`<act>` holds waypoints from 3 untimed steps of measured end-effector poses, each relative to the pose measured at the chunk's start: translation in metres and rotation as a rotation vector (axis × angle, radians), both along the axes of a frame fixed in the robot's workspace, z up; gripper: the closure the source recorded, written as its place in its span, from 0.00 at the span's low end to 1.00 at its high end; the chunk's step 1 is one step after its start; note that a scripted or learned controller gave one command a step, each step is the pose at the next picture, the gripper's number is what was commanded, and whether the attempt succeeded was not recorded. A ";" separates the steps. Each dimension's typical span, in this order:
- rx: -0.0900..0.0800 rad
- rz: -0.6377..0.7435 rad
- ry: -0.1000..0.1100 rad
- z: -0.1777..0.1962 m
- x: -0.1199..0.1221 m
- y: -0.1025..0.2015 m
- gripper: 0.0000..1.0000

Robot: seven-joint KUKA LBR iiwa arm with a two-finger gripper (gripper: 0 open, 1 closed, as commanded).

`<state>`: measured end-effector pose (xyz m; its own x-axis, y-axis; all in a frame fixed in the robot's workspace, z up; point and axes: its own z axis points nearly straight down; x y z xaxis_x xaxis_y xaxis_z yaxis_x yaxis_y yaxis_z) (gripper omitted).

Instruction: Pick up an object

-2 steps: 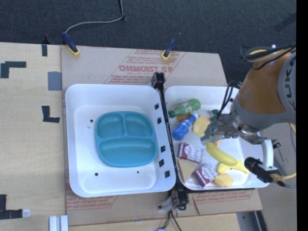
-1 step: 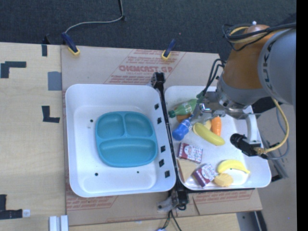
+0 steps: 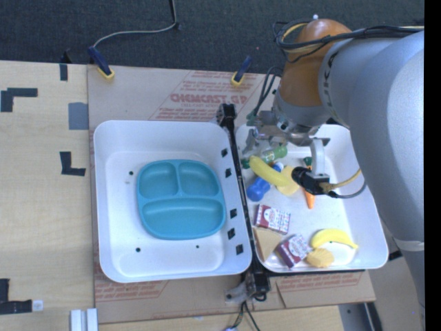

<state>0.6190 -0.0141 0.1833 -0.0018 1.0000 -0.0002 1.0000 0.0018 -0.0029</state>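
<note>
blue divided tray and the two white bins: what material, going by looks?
Blue divided tray: likely moulded plastic, matte; uniform colour, soft rounded ridges between three compartments. Shallow white bins: probably plastic too, smooth and slightly glossy, with rounded corners and thin rims.

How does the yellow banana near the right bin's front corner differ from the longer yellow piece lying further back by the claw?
The banana is short, curved and lies apart from the claw. The longer yellow piece is straighter, slanted, beside a blue item. Both are yellow, in the right bin.
</note>
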 end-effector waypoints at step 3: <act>-0.001 -0.002 0.000 0.000 -0.022 0.004 1.00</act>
